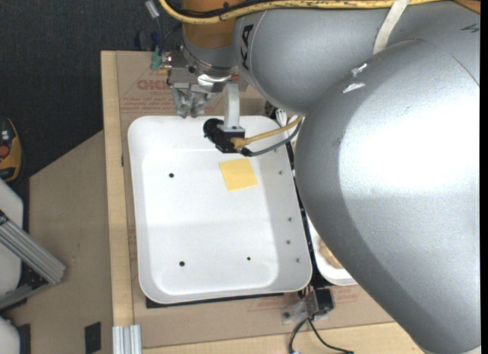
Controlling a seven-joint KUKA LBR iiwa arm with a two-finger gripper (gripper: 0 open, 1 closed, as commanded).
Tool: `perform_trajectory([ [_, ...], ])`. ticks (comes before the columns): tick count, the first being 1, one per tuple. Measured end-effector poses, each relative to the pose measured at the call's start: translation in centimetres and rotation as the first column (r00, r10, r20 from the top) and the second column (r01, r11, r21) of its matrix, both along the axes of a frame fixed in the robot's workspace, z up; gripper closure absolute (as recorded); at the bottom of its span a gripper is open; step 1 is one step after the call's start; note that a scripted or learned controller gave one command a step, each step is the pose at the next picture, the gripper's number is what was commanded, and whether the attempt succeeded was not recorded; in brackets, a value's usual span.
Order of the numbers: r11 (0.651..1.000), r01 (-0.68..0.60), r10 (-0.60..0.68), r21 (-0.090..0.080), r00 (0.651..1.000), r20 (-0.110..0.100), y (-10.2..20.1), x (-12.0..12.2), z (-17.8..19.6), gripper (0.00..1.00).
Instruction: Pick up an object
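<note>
The shallow white plastic bin (206, 230) shows smooth and faintly glossy; on it lies a flat, matt yellow square (239, 175) that looks like thin foam or card. Satin grey arm casing (396, 154) catches soft highlights, above a glossy orange band (217, 1). The brown bench board (122, 192) looks matt, like cardboard.

This is a robotics lab or test cell rather than a home or shop. A large grey industrial arm (381, 116) with an orange band fills the right side, with a yellow cable (252, 11) looped loosely over it. The bench is a plain cardboard-brown board (122, 215) bearing a shallow white bin (152, 268) with small dark holes in its floor. A length of aluminium framing (30, 257) lies at the left edge, loose wires and a small connector (316, 307) trail at the bin's near corner, and dark carpet-like flooring (53, 40) surrounds the bench.
</note>
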State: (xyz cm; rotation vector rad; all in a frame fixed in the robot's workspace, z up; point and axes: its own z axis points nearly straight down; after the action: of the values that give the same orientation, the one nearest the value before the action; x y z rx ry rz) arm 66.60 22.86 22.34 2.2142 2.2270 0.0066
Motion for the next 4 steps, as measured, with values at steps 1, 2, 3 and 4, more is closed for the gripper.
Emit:
perform_trajectory([
  [1,1.000,0.003,-0.003,-0.001,1.000,0.003,-0.3,0.1,1.2,1.00],
  [2,1.000,0.001,-0.001,-0.001,1.000,0.006,-0.2,0.1,2.2,1.00],
  [3,1.000,-0.001,0.001,-0.001,1.000,0.009,-0.1,0.1,3.3,1.00],
  [4,1.000,-0.003,0.003,-0.001,1.000,0.012,0.0,0.1,4.3,1.00],
])
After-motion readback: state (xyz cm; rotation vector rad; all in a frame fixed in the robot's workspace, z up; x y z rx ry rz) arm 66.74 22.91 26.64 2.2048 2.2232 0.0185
